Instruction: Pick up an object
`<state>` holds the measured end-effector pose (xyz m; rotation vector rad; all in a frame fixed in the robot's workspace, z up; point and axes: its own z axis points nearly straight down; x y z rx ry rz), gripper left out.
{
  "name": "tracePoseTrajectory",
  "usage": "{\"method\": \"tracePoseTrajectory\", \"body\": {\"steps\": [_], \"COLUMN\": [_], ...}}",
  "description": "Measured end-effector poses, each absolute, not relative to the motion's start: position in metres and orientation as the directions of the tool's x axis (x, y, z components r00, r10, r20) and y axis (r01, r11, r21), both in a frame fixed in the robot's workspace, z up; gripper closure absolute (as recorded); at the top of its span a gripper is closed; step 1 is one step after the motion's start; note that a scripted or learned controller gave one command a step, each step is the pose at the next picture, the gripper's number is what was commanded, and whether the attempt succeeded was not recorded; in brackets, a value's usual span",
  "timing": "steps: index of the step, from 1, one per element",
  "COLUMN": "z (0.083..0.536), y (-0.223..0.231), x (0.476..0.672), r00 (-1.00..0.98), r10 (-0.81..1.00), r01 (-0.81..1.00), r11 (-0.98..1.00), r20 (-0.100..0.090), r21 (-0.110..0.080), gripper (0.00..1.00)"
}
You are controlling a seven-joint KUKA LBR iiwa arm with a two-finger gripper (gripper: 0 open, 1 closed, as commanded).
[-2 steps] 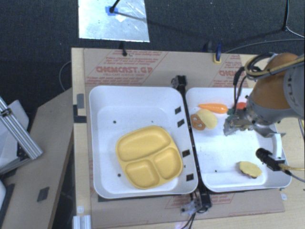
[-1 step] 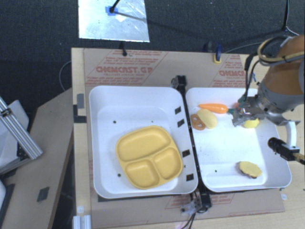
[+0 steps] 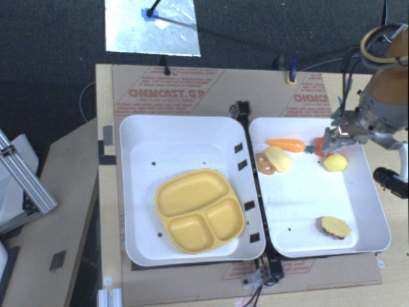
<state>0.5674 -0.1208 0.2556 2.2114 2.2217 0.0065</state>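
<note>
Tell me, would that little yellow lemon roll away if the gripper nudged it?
Probably. The lemon looks rounded and smooth, lying loose on the right bin's flat floor, so a nudge could roll it. It seems small, likely a light toy. Its curved skin may slip between the gripper's fingers.

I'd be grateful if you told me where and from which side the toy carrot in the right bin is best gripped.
Probably across the middle of the carrot, coming straight down from above. It lies flat and lengthwise across the right bin, so its narrow width suits a two-finger close. Its left end sits close to a yellow piece, so stay toward the centre. The gripper is near its right end.
</note>
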Motion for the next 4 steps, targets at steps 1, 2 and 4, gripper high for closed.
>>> {"method": "tracePoseTrajectory", "body": {"steps": [1, 2, 4], "z": [0.260, 0.262, 0.245], "y": [-0.072, -0.019, 0.091], "x": [0.567, 0.554, 0.537], "r00": [-0.010, -0.010, -0.011], "r10": [1.000, 1.000, 1.000], "r01": [1.000, 1.000, 1.000], "r11": [0.010, 0.010, 0.011], "r20": [0.001, 0.002, 0.002], "r21": [0.003, 0.000, -0.001], "gripper": [1.00, 1.00, 1.00]}}
